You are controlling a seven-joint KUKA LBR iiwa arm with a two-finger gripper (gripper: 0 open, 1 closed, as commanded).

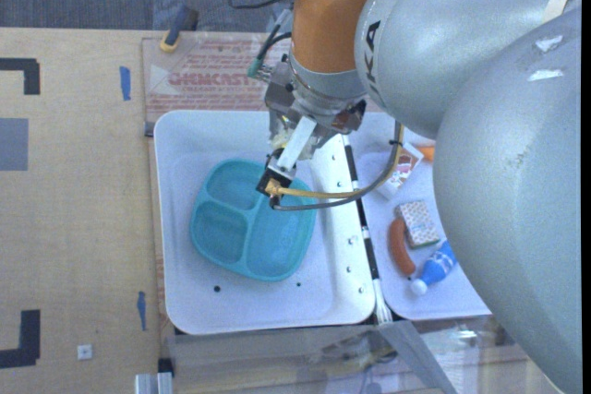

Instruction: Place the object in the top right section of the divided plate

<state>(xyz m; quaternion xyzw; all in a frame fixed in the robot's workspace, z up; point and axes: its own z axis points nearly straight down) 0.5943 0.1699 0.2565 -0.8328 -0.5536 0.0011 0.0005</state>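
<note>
A teal divided plate [222, 231] with three sections lies in the left white bin [180, 291], turned at a slant. My gripper [302, 126] hangs under the orange wrist band, above the plate's upper right edge near the bin's right wall. The arm's bulk hides what is below the gripper. In the right bin [392, 295] lie a small checkered box [418, 222], an orange-red sausage [401, 248], a blue and white bottle [434, 267] and a pale packet [404, 170].
The grey arm covers most of the right bin and the view's right side. A cardboard sheet [208, 77] lies behind the left bin, with a yellow-handled tool [175, 32] at its far corner. The wooden bench [74, 198] stretches to the left.
</note>
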